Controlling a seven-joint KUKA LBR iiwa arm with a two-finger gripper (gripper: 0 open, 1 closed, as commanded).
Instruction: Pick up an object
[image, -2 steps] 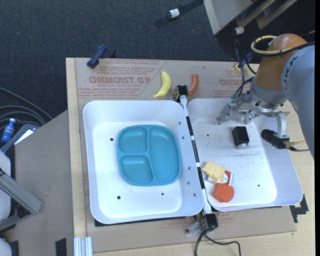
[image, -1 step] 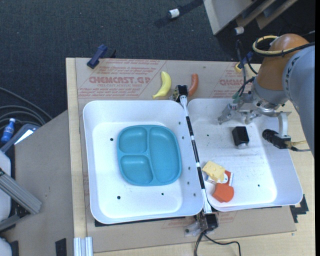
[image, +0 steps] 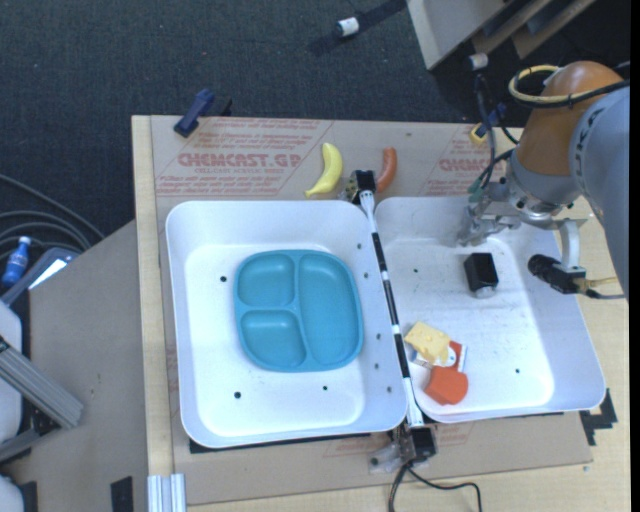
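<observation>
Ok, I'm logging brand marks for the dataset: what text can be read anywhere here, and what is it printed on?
"CHEMCAST GP": red repeating print on the brown board behind the bins, clearest above the left bin.
The same print right of the orange sausage is cut off and too blurred to read.
No other readable text.

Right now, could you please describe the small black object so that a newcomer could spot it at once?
Find the right-hand white bin, the one under the grey arm. The small black block lies on its floor in the far half, just below the gripper. It is dark and boxy, unlike the yellow and orange pieces in the near left corner.
</observation>
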